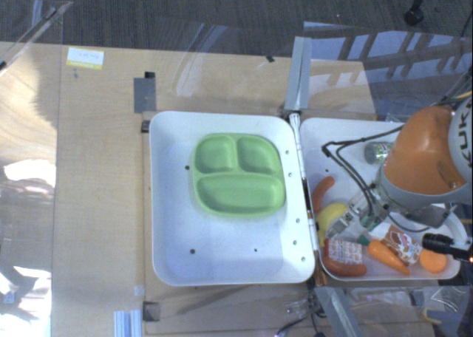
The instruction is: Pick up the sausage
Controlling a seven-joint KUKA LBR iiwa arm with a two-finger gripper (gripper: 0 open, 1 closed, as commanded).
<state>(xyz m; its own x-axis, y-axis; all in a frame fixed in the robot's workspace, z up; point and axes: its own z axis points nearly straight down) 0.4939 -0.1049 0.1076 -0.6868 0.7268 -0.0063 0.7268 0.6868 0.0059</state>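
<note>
At the near rim of the right bin (pixel 347 132), just nearer than the yellow fruit (pixel 331 217), what is taken to be the sausage (pixel 347 269) is seen lying crosswise, dark red, partly tucked under a printed packet (pixel 344 250) with a carrot (pixel 386 254) beside it. It is judged light, smooth and slightly yielding, so it is best gripped across its bare middle, clear of the packet. Just beyond and to the right of the fruit the gripper (pixel 363 221) is hung low over the clutter, and whether it is spread or closed cannot be told.
</note>
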